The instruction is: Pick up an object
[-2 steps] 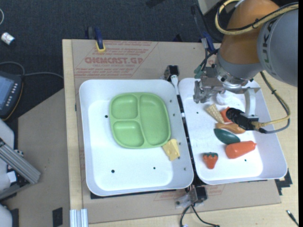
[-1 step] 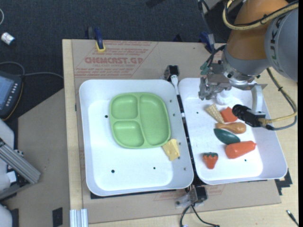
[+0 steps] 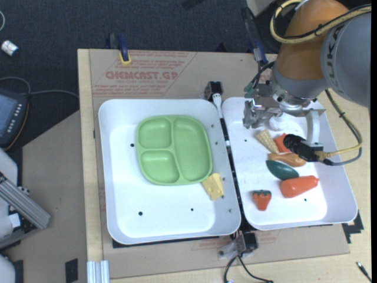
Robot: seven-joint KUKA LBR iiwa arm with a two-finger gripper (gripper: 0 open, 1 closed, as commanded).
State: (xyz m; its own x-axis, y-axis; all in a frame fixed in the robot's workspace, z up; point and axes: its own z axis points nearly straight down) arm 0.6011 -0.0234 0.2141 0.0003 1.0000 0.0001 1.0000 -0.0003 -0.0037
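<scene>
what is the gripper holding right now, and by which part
Nothing that can be seen. The gripper hangs over the back of the right bin, and the toy foods lie on the bin floor nearer the camera. Whether its fingers are open cannot be told.

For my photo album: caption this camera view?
Robot arm's gripper hovering over toy food in right bin; green tray left.

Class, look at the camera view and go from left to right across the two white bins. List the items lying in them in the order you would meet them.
Green divided plate → yellow cheese wedge → small red strawberry → dark green vegetable → orange carrot.
</scene>
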